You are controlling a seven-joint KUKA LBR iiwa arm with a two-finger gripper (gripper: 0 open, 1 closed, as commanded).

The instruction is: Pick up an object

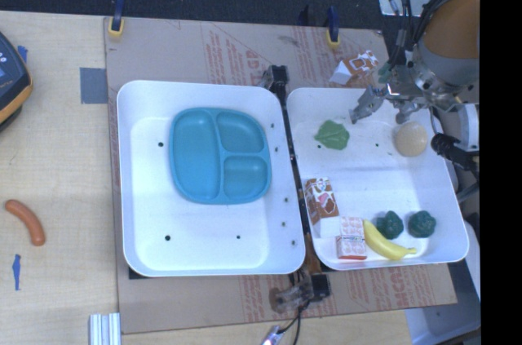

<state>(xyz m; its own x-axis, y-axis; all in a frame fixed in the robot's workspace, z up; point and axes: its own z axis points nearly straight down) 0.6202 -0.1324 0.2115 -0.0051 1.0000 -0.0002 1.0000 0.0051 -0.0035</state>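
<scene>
In the right bin [444, 172], a green leafy piece [333, 134] lies at the back left and a pale beige ball [410, 140] at the back right. My gripper [383, 110] hangs over the bin's back edge between the two, above both. Its fingers are spread open and nothing is between them. One grey finger [364, 106] points down toward the leafy piece. Along the bin's front lie a brown packet [321, 198], a red-and-white box [351, 238], a yellow banana [389, 243] and two dark green broccoli pieces [390, 225] [422, 223].
The left bin [147, 245] holds a blue divided plate [220, 154]. A snack packet [359, 68] lies on the cardboard behind the right bin. A sausage [26, 222] rests on the bench at far left, with a dark device [10, 78] beyond it.
</scene>
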